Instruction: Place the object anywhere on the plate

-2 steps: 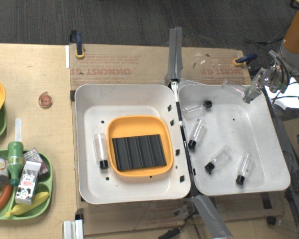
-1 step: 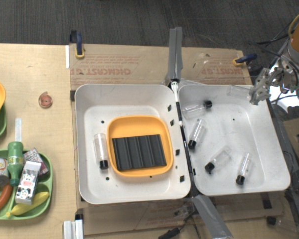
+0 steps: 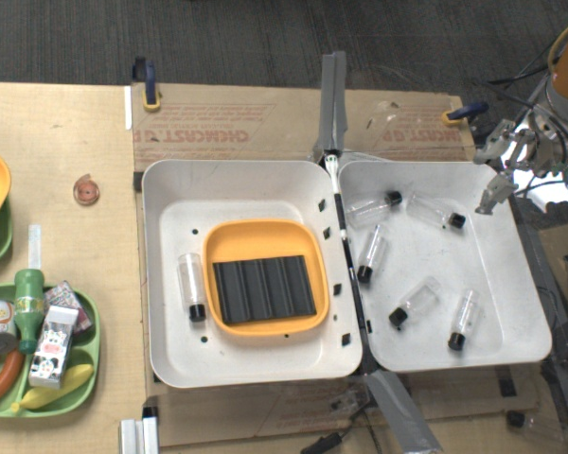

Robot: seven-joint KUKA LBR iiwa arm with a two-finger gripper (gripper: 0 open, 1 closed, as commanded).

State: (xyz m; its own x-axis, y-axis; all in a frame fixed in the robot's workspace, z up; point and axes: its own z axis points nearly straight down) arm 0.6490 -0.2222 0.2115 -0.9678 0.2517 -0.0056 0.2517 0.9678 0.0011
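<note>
Approach step: gripper, finger state indeterminate and holding nothing, hovers at right bin's 2 o'clock rim; nearest vial lies loose there; next, descend, grasp, carry to orange plate.

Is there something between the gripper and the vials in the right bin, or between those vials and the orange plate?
Nothing visible blocks the gripper, which hovers at the right bin's upper right edge, from the nearest vial. Toward the orange plate, only the two bins' adjoining walls stand between.
</note>
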